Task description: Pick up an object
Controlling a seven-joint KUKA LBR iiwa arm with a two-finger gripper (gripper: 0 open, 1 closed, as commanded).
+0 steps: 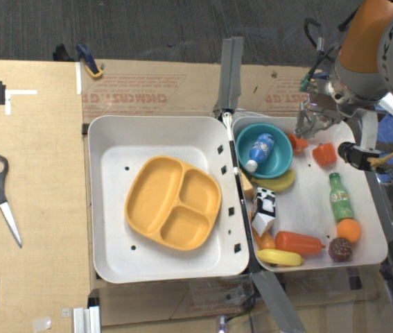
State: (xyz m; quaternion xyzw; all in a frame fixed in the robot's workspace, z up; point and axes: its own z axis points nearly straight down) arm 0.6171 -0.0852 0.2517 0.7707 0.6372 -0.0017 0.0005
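The gripper (307, 127) hovers at the right bin's (371, 255) one o'clock corner; its opening I cannot tell. Approach step: next it must descend on the orange block (324, 153).

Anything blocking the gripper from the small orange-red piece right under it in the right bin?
Nothing visible lies between them. The gripper hangs just above the small orange-red piece, which sits beside the teal bowl, so the bowl's rim crowds one side.

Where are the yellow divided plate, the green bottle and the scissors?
Yellow divided plastic plate (173, 201), camera view: on the ridge where its compartments meet.
Green plastic bottle (339, 198), camera view: on its labelled body.
Grey-handled metal scissors (1, 186), camera view: near the pivot.
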